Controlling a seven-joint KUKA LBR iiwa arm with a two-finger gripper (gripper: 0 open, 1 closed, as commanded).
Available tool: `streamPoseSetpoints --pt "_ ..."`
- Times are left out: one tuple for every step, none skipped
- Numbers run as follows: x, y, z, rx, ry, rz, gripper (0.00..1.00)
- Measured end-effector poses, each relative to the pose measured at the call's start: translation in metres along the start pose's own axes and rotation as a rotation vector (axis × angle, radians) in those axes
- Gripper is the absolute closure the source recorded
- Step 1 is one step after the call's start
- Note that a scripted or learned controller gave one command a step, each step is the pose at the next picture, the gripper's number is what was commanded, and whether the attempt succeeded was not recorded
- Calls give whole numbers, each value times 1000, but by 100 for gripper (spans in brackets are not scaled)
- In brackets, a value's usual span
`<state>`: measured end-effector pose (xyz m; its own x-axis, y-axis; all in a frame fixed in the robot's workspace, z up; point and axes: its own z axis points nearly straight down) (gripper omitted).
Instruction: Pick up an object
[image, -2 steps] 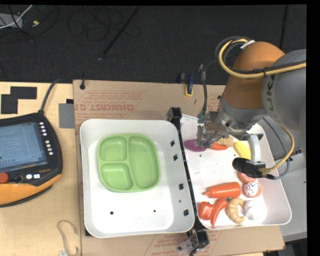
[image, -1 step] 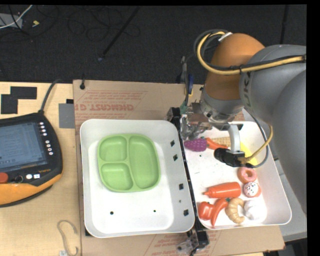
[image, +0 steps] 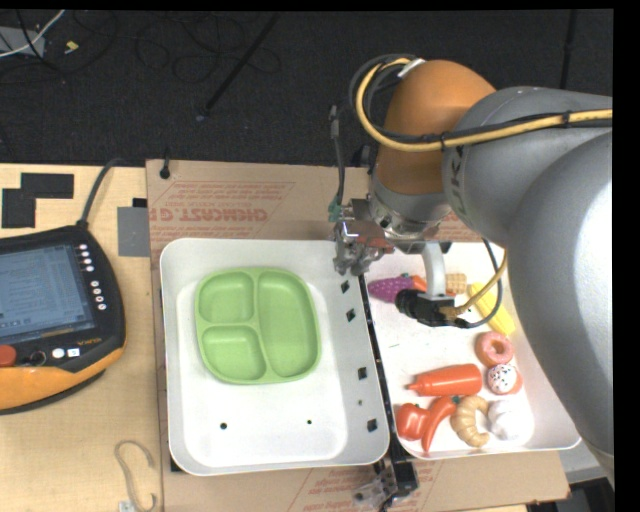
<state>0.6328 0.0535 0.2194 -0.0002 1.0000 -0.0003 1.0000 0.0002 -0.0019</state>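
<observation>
My gripper (image: 348, 258) hangs over the far end of the divider between the two bins, at the left bin's top right corner. Nothing shows in it. The right bin (image: 430, 345) holds toy foods. A purple eggplant (image: 388, 289) lies just right of the gripper, and a corn piece (image: 455, 283) lies beyond it. Nearer the front are a pink donut (image: 493, 349), a red-orange bottle (image: 445, 380), a red pepper (image: 417, 421), a tan croissant (image: 468, 418) and a speckled ball (image: 502, 377). The grey arm hides the bin's far right part.
A green divided plate (image: 257, 325) lies in the left bin (image: 190, 430). A yellow banana (image: 497, 318) lies at the right bin's right side. An orange-edged tablet pendant (image: 50, 315) rests on the bench at the left. Cardboard (image: 240, 200) lies under both bins.
</observation>
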Motion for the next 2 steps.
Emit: streamPoseSetpoints --pt "-4 4 -14 0 0 -2 100" --pt "-8 -12 -14 3 0 1 100"
